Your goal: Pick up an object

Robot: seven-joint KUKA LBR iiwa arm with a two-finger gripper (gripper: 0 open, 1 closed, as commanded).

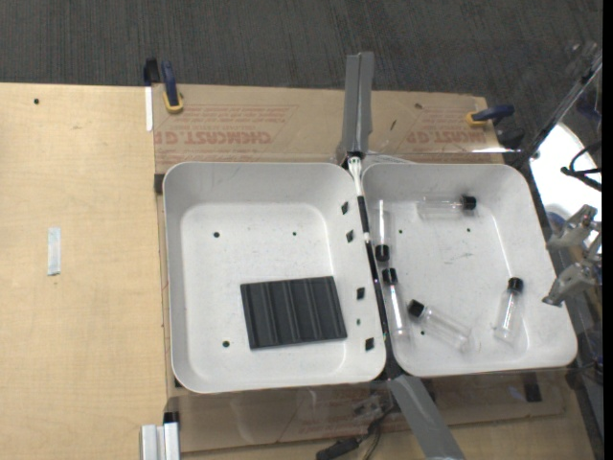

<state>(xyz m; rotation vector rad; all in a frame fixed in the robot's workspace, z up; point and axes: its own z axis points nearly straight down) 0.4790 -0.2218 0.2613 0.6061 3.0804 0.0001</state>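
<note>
progress: nothing picked yet; all vials lie in the right bin (536,209).
vials: one (446,206) at the bin's far side, one (508,310) near its right wall, one (442,324) at its near side, more along its left wall.
pincer (573,257): at the bin's right rim, state cannot tell, no vial seen in it.
left bin (192,199): black ribbed tray (292,311).
writing: cardboard (239,132) beyond the bins, print upside down, roughly "CHEMCAST".
left to do: descend, grip, lift.

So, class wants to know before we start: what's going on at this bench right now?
A robot arm is set up to pick something out of two white bins. Its pincer sits at the right edge of the right bin, outside it, holding nothing visible. That bin contains several clear tubes with black caps, one near the top and others lower down. The left bin holds a dark ridged tray. Nothing has been lifted yet.
</note>
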